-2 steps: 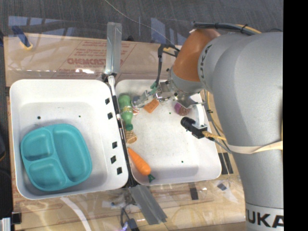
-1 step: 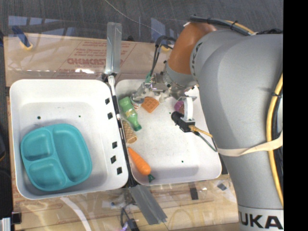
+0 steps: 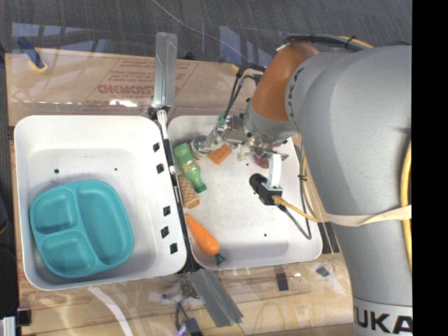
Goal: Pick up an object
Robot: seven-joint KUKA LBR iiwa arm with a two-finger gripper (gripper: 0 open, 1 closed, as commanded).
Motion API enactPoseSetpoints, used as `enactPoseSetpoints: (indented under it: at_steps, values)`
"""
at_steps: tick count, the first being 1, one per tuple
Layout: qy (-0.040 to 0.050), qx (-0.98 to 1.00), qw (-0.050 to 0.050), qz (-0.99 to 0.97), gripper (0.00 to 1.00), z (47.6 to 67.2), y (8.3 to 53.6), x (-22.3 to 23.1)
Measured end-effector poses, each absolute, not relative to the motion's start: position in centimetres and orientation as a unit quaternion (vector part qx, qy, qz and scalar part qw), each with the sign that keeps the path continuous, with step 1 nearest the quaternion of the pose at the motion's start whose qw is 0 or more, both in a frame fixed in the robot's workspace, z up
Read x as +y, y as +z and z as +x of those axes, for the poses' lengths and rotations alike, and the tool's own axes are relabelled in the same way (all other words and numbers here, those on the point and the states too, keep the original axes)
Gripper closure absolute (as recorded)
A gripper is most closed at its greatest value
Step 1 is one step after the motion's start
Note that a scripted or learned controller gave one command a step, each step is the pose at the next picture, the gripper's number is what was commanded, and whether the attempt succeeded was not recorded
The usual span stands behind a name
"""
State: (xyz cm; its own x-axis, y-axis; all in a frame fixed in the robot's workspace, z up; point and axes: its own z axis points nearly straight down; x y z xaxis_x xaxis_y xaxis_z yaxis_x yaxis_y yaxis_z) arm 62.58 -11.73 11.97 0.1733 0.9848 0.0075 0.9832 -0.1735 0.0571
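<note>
The gripper (image 3: 210,144) is seen low in the right bin (image 3: 245,247), near its upper left part, reached in from the right under the orange band (image 3: 276,82) and the large grey arm (image 3: 357,159). Whether it is spread or pressed together cannot be told, since it is small and partly hidden by the wrist hardware. Nothing can be made out as held by it.

Just beside the gripper, to its right, a small orange block (image 3: 220,155) lies on the bin floor. Just below and to the left, a green bottle (image 3: 189,165) lies tilted along the bin's left wall, cap toward the lower right. Below the bottle, a brown ridged piece (image 3: 189,193) lies against the same wall. Farther down, a carrot (image 3: 203,238) lies slanted near the bin's lower left corner, its green end toward the lower right. A black part with a yellow cable (image 3: 263,189) is seen hanging from the arm over the middle of the bin.

In the left bin (image 3: 84,135), a teal divided tray (image 3: 80,226) lies at the lower left, well apart from the gripper.
</note>
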Motion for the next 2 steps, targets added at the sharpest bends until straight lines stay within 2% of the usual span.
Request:
enactPoseSetpoints:
  at_steps: [1, 2]
  values:
    - [0.0227, 0.579, 0.015, 0.815, 0.00, 62.6, 11.9, -11.3]
    - [0.0223, 0.499, 0.013, 0.866, 0.00, 60.3, 11.9, -12.0]
